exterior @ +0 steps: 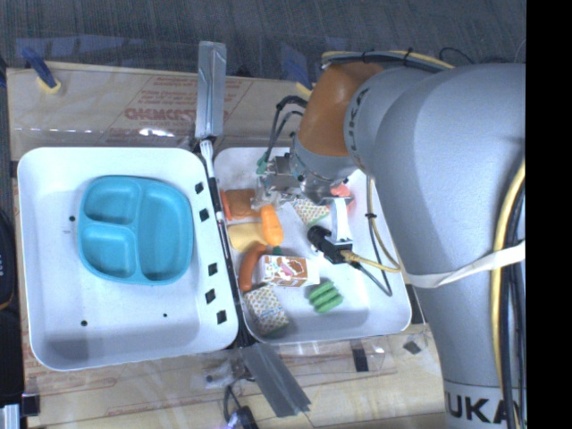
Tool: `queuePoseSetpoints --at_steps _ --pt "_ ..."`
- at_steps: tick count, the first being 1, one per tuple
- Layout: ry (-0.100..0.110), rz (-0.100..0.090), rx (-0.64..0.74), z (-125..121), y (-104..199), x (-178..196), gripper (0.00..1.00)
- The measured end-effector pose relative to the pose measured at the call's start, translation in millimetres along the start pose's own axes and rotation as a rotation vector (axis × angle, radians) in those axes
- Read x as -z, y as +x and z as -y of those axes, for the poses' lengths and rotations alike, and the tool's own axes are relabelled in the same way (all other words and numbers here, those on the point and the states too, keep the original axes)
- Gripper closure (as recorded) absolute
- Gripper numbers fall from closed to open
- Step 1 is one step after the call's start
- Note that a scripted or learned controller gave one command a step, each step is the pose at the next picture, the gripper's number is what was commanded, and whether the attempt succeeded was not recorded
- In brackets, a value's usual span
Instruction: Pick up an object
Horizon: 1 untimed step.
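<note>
A blue divided tray [137, 229] lies in the left white bin [54, 329].

Robotics lab test cell. A large grey industrial arm [447, 168] lettered KUKA, trailing cables, reaches over a plywood bench [116, 105] that carries two shallow white bins [45, 266] side by side. Small toy foods [284, 271] lie in the right bin. Grey carpet [134, 7] lies beyond the bench's far edge.

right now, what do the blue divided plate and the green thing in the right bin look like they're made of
Blue divided plate: probably moulded plastic, smooth with a soft sheen; one even colour, rounded compartment walls. Green thing: possibly plastic toy food, ridged and glossy; too small to be sure.
</note>
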<state>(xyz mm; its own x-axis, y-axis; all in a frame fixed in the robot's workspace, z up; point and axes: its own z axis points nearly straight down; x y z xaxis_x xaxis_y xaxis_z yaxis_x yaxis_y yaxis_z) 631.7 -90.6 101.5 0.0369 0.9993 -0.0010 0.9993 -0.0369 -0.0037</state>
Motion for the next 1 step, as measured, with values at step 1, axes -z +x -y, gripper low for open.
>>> queuePoseSetpoints --at_steps 1 --pt "-0.005 0.0 0.068 4.8 16.6 146.6 1.0"
